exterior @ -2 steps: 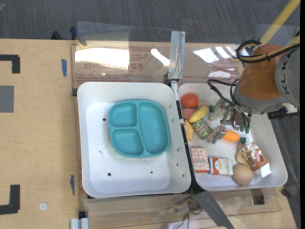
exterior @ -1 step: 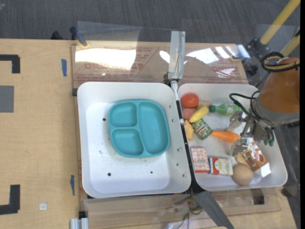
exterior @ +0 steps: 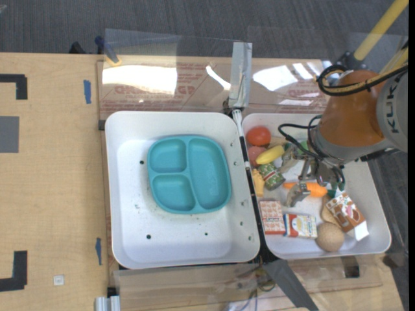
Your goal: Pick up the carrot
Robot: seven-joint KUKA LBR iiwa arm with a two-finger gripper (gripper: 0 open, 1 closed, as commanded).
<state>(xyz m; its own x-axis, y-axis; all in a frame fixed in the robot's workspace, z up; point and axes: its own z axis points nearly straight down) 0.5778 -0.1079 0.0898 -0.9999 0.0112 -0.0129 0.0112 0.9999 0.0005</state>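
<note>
The carrot (exterior: pixel 316 188) is a small orange piece with a green tip, lying in the middle of the right bin (exterior: pixel 379 229). My gripper (exterior: pixel 303 188) hangs low in that bin, directly over the carrot's left end and touching or nearly touching it. A bit of orange shows on either side of the gripper's metal parts. The arm's orange band (exterior: pixel 350 115) sits above it and hides part of the bin's back.
Around the carrot lie a red tomato (exterior: pixel 259 135), a yellow banana (exterior: pixel 270 153), a green item (exterior: pixel 272 177), two small food packets (exterior: pixel 285 222), a brown egg-shaped item (exterior: pixel 329 237) and a printed pouch (exterior: pixel 343 212). The left bin (exterior: pixel 123 141) holds a teal divided plate (exterior: pixel 190 173).
</note>
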